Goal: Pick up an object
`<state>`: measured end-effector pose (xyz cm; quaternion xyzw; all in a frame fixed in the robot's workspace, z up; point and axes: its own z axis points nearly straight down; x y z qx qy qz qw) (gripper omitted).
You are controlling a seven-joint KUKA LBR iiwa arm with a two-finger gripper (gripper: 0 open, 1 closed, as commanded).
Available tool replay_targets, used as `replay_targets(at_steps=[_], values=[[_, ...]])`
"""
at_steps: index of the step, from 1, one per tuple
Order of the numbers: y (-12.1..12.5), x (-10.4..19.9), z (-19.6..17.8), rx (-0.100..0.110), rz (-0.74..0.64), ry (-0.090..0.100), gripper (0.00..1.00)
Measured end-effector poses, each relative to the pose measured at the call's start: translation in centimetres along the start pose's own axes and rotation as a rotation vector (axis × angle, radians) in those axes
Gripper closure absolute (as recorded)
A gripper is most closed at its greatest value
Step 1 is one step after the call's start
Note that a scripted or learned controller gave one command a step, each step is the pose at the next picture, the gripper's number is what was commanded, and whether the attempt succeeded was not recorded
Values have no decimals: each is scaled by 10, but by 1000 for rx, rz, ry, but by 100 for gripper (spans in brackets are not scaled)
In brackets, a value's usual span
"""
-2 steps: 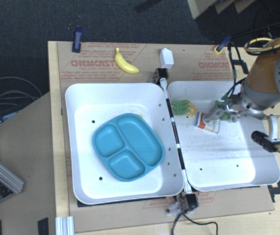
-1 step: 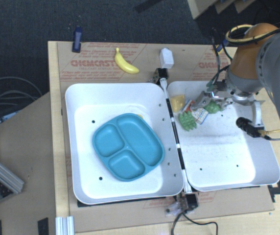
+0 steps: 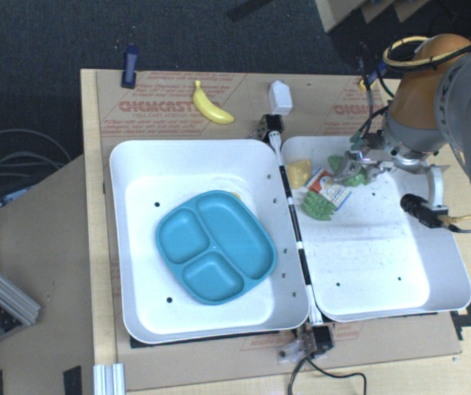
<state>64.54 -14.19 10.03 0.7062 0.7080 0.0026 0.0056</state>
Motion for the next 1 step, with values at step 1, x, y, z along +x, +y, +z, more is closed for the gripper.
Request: replay_targets(at_steps=[1], values=[[17,54,-86,8,0,4,100]])
